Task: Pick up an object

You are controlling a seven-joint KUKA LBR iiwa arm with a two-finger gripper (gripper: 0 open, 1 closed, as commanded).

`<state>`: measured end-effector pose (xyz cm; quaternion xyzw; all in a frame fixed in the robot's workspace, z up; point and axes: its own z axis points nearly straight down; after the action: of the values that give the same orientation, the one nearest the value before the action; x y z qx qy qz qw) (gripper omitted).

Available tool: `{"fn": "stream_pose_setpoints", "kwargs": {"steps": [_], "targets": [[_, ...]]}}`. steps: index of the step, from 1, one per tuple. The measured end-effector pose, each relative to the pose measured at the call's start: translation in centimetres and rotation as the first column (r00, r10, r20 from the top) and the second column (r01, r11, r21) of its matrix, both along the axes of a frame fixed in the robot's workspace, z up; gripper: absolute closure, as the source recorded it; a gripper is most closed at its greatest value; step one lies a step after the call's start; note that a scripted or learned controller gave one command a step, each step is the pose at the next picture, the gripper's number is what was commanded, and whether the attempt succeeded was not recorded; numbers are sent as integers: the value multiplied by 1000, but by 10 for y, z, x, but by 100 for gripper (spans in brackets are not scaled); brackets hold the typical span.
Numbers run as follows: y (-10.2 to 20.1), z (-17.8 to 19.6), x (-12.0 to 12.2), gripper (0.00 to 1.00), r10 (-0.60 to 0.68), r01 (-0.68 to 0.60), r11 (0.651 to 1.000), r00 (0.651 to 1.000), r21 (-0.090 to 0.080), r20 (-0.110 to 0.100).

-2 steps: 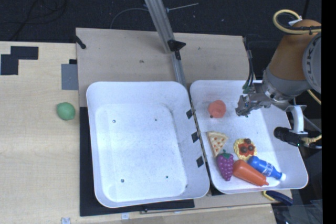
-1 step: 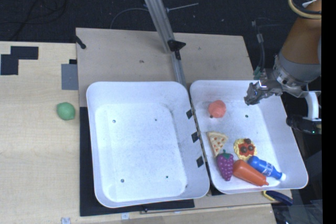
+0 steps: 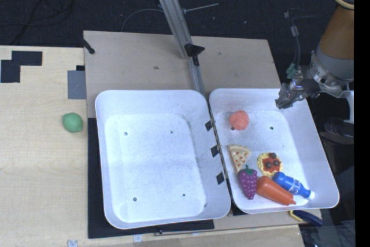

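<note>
A green ball (image 3: pixel 73 122) is lying on the pale wooden bench (image 3: pixel 34 170) at far left, beside the smooth left bin (image 3: pixel 151 156). The right bin (image 3: pixel 300 136) is holding a pink ball (image 3: pixel 239 120), pizza slice (image 3: pixel 238 156), purple grapes (image 3: pixel 248 181), orange carrot (image 3: pixel 275 191) and blue bottle (image 3: pixel 292 184). At right, the grey arm (image 3: pixel 338 49) is slanting down, its gripper (image 3: pixel 285 100) hovering over that bin's far right rim, carrying nothing; its opening cannot be told.
</note>
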<state>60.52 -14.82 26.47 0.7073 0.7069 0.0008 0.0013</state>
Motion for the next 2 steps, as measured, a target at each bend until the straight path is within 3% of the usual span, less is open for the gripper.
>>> {"fn": "stream_pose_setpoints", "kwargs": {"steps": [2], "targets": [[92, -12, 4, 100, 3, -3, 1000, 1000, 1, -3]]}}
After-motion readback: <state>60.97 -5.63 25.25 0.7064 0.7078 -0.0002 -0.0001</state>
